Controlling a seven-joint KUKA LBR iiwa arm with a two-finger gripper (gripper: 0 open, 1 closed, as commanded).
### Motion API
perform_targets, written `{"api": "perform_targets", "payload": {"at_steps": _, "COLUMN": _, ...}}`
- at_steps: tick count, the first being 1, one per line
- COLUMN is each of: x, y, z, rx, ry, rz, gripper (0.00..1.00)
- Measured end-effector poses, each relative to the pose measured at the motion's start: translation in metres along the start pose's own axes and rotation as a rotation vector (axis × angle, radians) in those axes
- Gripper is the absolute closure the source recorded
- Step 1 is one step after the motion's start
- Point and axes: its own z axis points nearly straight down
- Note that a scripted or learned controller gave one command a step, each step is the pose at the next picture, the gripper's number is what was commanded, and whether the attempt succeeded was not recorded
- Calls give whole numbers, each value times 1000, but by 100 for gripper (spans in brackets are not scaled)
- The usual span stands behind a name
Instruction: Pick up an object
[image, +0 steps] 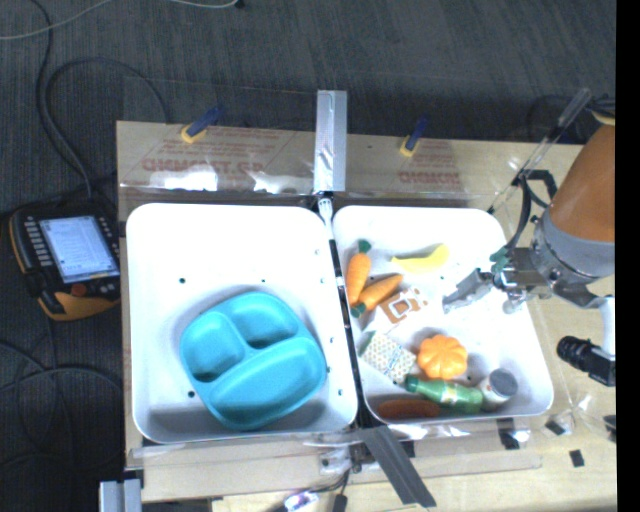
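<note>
The tool (468, 290) hangs over the right bin (520, 345) near its right wall; whether it is spread or pressed together I cannot tell. Below it lie two carrots (366, 285), a banana (421, 258), an orange pumpkin (442, 357) and a green bottle (446, 393). A blue divided plate (252, 354) sits in the left bin (160, 250)
</note>
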Motion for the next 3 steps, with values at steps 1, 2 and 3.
{"api": "perform_targets", "payload": {"at_steps": 1, "x": -19, "y": -14, "z": 155, "rx": -4, "ry": 0, "rz": 4, "gripper": 0}}
{"api": "perform_targets", "payload": {"at_steps": 2, "x": -18, "y": -14, "z": 148, "rx": -1, "ry": 2, "rz": 3, "gripper": 100}}
{"api": "perform_targets", "payload": {"at_steps": 3, "x": 28, "y": 2, "z": 40, "rx": 0, "ry": -2, "rz": 54, "gripper": 100}}
